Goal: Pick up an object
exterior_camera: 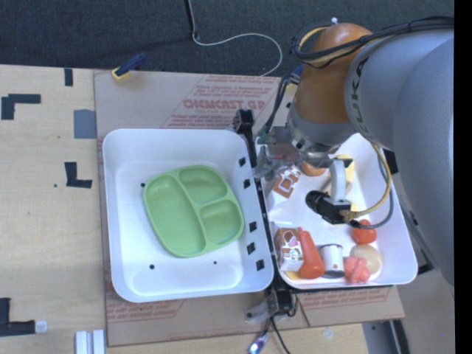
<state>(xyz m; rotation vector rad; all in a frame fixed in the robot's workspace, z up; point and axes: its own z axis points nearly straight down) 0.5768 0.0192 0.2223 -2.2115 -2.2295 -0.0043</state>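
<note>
Quick status from my remote seat, going left to right.

The left bin (pixel 118 198) has just one thing in it: a green divided plate (pixel 193 209), lying flat about mid-bin, a bit toward the divider. Nothing is near it.

The right bin (pixel 394 231) is where the clutter is. The arm (pixel 324 94) comes in from the right, and its pincer (pixel 274 164) hangs low at the bin's upper left corner, right by the wall between the two bins. Just below it lies a small brown-and-white packet (pixel 286 184), which I'd guess is the target. Further down the bin there's a little carton (pixel 290 246) with a red piece (pixel 310 262) beside it. A red round thing (pixel 363 235) and a pale round one (pixel 366 257) sit over toward the right side.

I'd call this the reach-and-grab part. The pincer is down at the packet, but I don't see anything lifted. From this angle the wrist covers the tip, so I can't tell whether the pincer is spread or pressed together. I also can't tell if it's touching the packet or only hovering next to it. I wouldn't claim it holds anything.

The next move needs a clean close on the packet and then a straight lift. It's tight against the bin wall there, so I think clipping the rim or the packet slipping out is the main risk.
</note>
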